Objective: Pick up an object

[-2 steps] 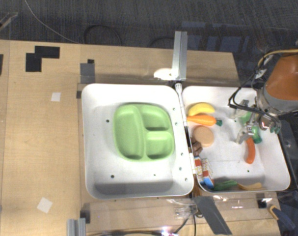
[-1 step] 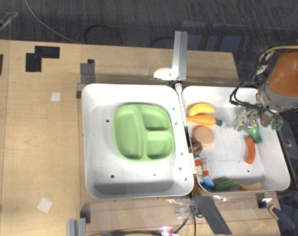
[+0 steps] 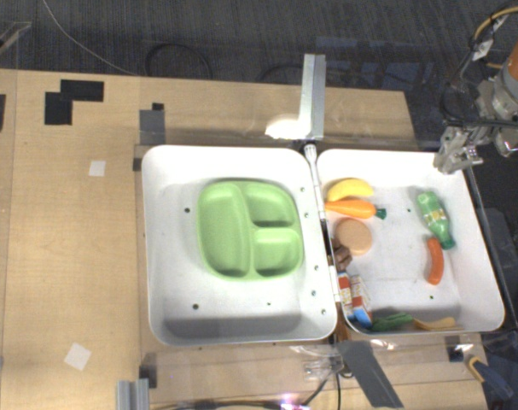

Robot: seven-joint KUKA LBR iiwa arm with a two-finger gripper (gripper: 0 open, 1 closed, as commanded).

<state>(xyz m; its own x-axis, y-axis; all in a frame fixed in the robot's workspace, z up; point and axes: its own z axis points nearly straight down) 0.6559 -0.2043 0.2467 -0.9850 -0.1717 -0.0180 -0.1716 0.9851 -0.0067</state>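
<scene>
- The tool [image 3: 457, 150] hangs at the far right corner of the right bin [image 3: 489, 254], just over its rim, with nothing between its fingers; whether they are spread or pressed together I cannot tell at this size.
- The pickable things all lie in the right bin: a banana [image 3: 348, 189] and a carrot [image 3: 354, 208] touching at the far left, a round brown piece [image 3: 354, 236] just near of them, a green bottle [image 3: 434, 219] toward the right, and an orange sausage-shaped piece [image 3: 434, 260] near of the bottle.
- The left bin [image 3: 165, 254] carries a green divided plate [image 3: 247, 229], well apart from the tool.
- Best target, in my judgement: the green bottle or the orange piece. Each lies alone on bare bin floor and sits nearest the tool.
- Turn the fingers across the short width of the chosen thing, descend straight over its middle, and close only once low enough to straddle it.
- Avoid the crowd along the left wall, where the small packet [image 3: 351, 293] and neighbours leave little finger room.
- Lift straight up and check that the thing rises too.
</scene>
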